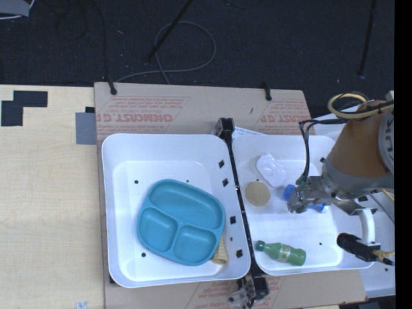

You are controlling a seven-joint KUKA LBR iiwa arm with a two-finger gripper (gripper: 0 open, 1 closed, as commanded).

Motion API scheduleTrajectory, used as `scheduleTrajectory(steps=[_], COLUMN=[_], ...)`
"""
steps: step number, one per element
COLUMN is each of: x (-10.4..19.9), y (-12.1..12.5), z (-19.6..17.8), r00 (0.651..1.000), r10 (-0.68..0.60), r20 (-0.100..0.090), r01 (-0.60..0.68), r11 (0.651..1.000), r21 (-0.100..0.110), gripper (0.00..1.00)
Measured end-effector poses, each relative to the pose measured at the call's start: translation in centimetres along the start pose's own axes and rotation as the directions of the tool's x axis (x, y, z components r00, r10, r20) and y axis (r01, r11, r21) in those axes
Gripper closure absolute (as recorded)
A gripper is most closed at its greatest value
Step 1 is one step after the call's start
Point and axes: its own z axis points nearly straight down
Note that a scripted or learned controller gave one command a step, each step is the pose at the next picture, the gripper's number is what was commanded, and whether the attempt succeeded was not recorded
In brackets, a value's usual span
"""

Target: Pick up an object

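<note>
The gripper (304, 199) is located low in the right bin (322, 148), at mid-height of that bin and right of its centre. Whether the gripper is open or closed cannot be told; a small blue item (289, 191) is seen just beside it on the left, touching or nearly touching, but it is not shown to be held.

Three further candidate objects are found in the right bin. A round tan object (258, 194) lies to the left of the gripper, near the divider (233, 192) between the bins. A clear crumpled plastic object (271, 169) lies up and to the left of the gripper. A green bottle (280, 252) lies on its side near the front wall, below and left of the gripper, with its long axis running roughly left to right across the view.

The blue item is judged the nearest object; the coming move is judged to turn on a short shift to the left.

The left bin (122, 172) holds a blue compartment tray (180, 221), with a tan item (221, 255) partly hidden under its lower right edge.

The shape of the blue item is too small to make out, and part of it is covered by the wrist.
</note>
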Motion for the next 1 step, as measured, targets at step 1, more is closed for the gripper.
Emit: scheduleTrajectory(steps=[1], x=[0.64], y=[-0.52], z=[-4.76], r00=[1.0], r10=[0.0], r20=[0.0], r01=[0.0], r11=[1.0], r21=[-0.001], gripper=[1.0])
